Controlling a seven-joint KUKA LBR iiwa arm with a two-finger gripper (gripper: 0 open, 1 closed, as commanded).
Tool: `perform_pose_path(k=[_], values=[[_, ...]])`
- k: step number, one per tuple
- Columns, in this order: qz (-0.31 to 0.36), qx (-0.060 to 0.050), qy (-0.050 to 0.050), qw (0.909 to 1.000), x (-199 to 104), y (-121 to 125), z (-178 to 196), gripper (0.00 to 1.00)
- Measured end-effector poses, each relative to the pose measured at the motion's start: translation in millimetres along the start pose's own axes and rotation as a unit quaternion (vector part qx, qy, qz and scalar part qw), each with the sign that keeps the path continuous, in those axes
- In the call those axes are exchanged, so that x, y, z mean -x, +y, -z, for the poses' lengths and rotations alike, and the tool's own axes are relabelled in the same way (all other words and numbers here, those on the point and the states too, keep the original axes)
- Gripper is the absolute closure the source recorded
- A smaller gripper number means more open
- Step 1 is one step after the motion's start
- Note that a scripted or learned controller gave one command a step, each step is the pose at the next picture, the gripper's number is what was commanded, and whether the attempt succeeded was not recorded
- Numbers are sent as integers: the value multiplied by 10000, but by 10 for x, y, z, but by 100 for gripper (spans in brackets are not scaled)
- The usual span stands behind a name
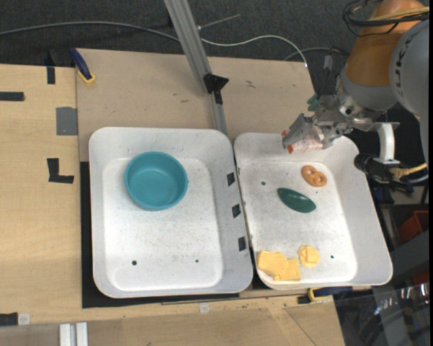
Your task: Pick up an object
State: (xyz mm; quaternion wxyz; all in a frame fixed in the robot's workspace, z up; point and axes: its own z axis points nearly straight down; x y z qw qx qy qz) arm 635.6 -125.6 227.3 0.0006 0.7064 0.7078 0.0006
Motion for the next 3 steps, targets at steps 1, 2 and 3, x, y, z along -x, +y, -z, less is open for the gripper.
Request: perform_pose_path(k=[1, 2, 3], values=[[24, -20, 9, 10000, -616, -77, -37, 100], [27, -9, 12, 10000, -1167, -55, 70, 100], [32, -12, 11, 10000, -1800, -38, 110, 100]])
